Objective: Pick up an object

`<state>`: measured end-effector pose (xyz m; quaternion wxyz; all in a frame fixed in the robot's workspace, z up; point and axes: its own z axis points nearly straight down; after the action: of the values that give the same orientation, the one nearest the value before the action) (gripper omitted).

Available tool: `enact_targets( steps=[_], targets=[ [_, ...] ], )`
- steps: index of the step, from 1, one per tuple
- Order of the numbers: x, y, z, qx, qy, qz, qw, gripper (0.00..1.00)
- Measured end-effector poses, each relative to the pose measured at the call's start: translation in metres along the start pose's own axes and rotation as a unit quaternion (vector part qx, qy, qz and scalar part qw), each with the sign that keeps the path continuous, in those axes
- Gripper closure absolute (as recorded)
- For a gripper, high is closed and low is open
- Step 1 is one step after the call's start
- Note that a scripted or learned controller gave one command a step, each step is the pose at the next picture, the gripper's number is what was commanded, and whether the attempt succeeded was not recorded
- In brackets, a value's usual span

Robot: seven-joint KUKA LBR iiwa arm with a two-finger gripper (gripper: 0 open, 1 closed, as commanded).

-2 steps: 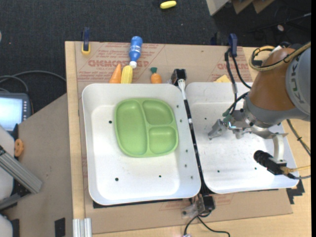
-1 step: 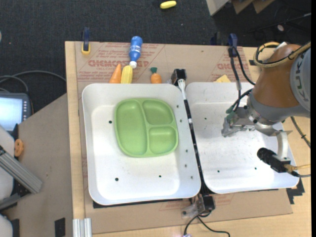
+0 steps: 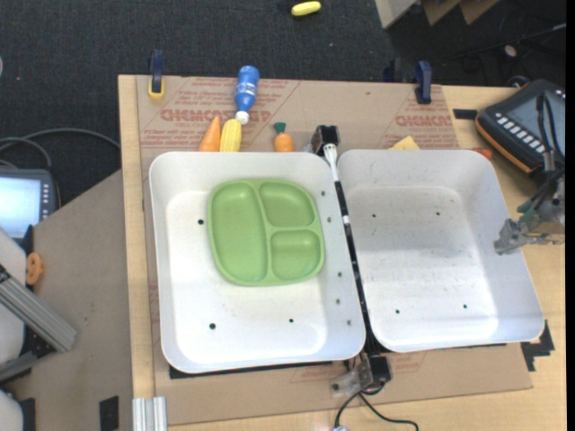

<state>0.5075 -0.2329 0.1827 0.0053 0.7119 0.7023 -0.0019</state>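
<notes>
Camera view from above: two shallow white bins sit side by side on a brown bench. In the left bin (image 3: pixel 180 241) lies a green divided plate (image 3: pixel 266 232) with three compartments, flat, towards the bin's back half. The right bin (image 3: pixel 431 321) has a bare white floor. The gripper (image 3: pixel 517 233) sits at the right bin's right rim, small and blurred; whether it is open or closed cannot be told, and nothing is seen in it
</notes>
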Motion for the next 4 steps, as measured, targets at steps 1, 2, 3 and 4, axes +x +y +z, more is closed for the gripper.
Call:
enact_targets(
  steps=[1,2,3,4],
  targets=[
    [0.040,-0.031,0.011,0.005,0.007,-0.007,0.9999,1.00],
    [0.009,0.005,0.071,0.002,0.004,-0.006,1.0000,1.00],
    [0.010,0.031,0.053,0.000,0.004,-0.008,1.0000,1.00],
    [0.010,0.049,0.064,0.001,0.004,-0.007,1.0000,1.00]
  ],
)
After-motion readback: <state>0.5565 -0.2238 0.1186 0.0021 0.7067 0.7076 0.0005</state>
